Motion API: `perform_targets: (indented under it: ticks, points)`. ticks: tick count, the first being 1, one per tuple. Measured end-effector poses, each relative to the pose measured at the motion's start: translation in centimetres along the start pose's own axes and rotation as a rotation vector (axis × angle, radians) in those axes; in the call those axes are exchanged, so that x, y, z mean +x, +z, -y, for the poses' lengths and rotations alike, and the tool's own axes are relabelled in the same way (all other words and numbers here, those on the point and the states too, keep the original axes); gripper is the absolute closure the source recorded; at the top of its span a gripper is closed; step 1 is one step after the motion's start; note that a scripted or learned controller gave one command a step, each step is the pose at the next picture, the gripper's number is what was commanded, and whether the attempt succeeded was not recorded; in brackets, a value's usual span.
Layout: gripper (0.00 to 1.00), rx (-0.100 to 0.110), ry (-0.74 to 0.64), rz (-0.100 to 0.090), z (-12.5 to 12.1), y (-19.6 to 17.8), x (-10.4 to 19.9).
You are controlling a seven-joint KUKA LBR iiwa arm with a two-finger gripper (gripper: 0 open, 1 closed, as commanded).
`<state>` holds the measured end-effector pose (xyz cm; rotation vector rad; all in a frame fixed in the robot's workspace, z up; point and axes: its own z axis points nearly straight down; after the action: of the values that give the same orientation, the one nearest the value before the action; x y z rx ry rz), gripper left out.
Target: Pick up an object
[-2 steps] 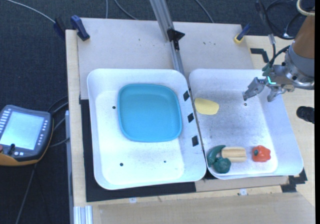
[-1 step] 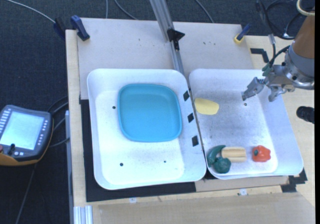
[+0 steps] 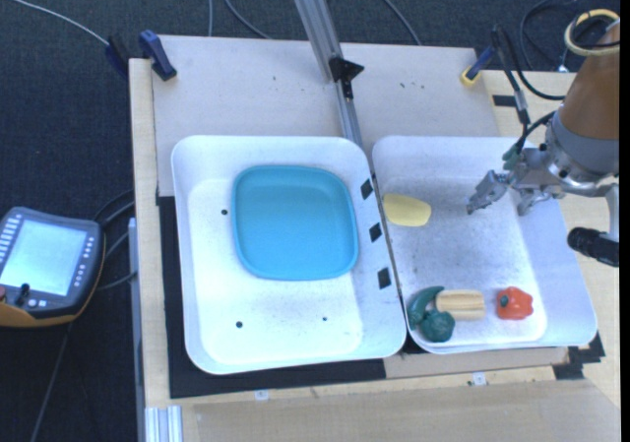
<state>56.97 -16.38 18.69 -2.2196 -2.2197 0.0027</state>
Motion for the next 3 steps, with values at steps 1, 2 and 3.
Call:
perform_targets:
  ticks: [1, 2, 3]
  points:
    - [0.0, 0.002, 0.0, -0.001, 0.1, 6.3, 0.3]
    - [0.0, -0.001, 0.0, 0.0, 0.1, 9.3, 0.4]
    - [1.0, -0.004, 0.0, 0.0, 0.0, 8.1, 0.4]
